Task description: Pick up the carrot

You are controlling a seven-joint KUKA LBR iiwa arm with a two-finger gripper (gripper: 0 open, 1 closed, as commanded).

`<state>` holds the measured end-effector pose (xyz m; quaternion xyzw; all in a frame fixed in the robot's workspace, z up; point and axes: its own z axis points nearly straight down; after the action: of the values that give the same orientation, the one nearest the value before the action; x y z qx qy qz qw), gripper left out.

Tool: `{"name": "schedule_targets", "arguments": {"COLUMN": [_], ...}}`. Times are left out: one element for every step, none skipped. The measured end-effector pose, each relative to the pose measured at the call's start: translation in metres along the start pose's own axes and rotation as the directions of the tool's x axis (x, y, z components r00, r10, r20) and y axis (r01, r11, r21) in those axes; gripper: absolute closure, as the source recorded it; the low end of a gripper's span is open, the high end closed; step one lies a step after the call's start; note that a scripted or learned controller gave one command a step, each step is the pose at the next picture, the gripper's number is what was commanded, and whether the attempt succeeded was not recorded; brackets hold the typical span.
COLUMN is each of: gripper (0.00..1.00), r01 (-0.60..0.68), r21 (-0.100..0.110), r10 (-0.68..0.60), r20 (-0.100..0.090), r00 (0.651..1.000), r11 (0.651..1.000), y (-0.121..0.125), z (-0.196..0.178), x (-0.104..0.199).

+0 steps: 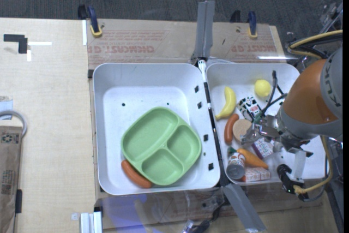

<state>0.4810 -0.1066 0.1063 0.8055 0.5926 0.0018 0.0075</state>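
The carrot (253, 158), orange with a small green top, lies in the right bin (289, 71) near its front, between a small can (235, 167) and a flat box (256, 174). My gripper (260, 133) hangs just above and behind the carrot, over a round tan bun (241, 129). Its grey arm with the orange band (311, 98) comes in from the right and hides the bin's right half. Nothing shows as held in the gripper.
The right bin also holds a banana (227, 102), a lemon (262, 87), a reddish sausage (231, 127) and a black-and-white packet (250, 106). In the left bin (109, 117) sit a green divided plate (161, 144) and an orange-red sausage (136, 173).
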Motion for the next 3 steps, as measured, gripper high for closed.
{"name": "schedule_targets", "arguments": {"gripper": [0.0, 0.0, 0.0], "r01": [-0.009, 0.209, 0.418], "r21": [0.017, 0.018, 0.002], "r10": [0.009, -0.209, -0.418], "r20": [-0.004, -0.009, -0.005], "r00": [1.0, 0.978, 0.908], "r11": [1.0, 0.978, 0.908], "y": [0.009, -0.005, -0.001], "z": [-0.084, -0.009, 0.009], "x": [0.028, 0.001, 0.011]}}
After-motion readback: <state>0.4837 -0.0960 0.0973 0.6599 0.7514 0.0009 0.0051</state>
